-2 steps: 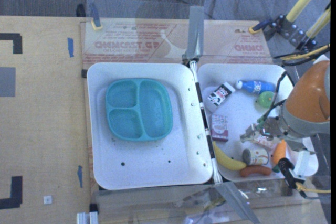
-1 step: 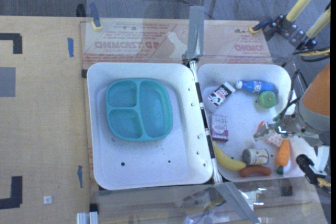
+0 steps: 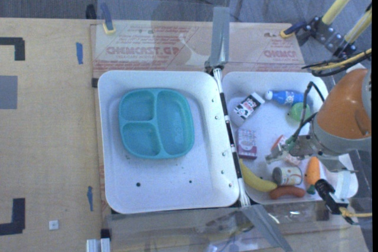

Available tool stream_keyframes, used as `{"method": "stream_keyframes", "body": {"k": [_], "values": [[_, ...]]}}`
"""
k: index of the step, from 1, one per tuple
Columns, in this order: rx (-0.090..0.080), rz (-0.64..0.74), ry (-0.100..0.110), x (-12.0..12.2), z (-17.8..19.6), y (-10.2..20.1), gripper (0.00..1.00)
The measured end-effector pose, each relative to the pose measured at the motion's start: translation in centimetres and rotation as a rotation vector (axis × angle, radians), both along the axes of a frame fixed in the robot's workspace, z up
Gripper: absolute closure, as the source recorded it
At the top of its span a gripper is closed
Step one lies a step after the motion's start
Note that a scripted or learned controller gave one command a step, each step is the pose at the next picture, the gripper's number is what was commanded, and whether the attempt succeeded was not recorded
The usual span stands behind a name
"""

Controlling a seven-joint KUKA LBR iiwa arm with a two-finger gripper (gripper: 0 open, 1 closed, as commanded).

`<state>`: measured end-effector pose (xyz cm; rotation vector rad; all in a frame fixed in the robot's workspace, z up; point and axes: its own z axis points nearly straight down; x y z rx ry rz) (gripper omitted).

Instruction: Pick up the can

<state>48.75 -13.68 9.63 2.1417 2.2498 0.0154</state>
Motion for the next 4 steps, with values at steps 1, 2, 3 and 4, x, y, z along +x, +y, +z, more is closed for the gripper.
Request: {"method": "stream_keyframes", "body": {"k": [1,2,3,4], "values": [[0.012,-0.327,-0.01,0.2,0.0,0.6,0.0],[0.026,-0.57,0.019,-0.5,-0.9,-1.4,0.0],[0.022,-0.571,0.02,-0.6,0.1,-1.5,1.0],[0.022,-0.57,0.02,-0.6,0.1,-1.5,0.0]]}}
